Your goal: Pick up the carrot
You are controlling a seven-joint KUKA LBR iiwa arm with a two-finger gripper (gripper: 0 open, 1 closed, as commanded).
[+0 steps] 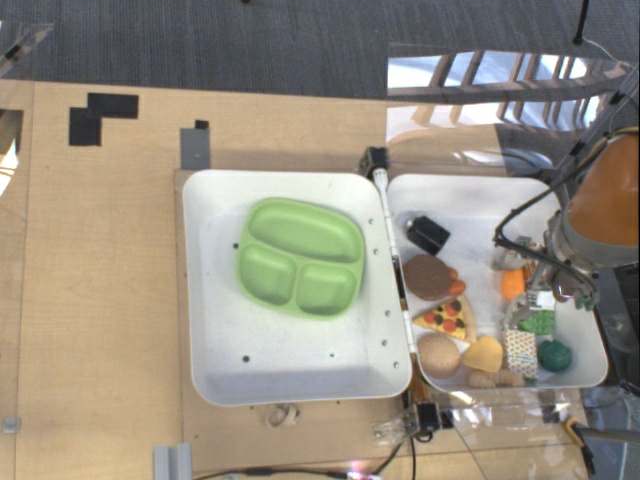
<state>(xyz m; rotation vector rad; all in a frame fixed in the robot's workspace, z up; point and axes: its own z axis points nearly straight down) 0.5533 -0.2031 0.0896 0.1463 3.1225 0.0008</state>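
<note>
The carrot [512, 284] is a small orange piece in the right bin [470, 203], towards its right side. My gripper [530, 286] hangs right over it, at the end of the grey arm with the orange band [610, 208] that reaches in from the right. The gripper's body and cables hide the carrot's right side, and I cannot make out whether anything is held. A second small orange bit [457, 287] pokes out beside a brown patty [428, 276].
The right bin also holds a black block [428, 233], a pizza slice [447, 318], a tan bun [437, 353], a yellow piece [486, 352], a patterned cracker [520, 348], a leafy green piece [538, 320] and a dark green ball [554, 355]. A green divided plate [300, 256] lies in the left bin [215, 358].
</note>
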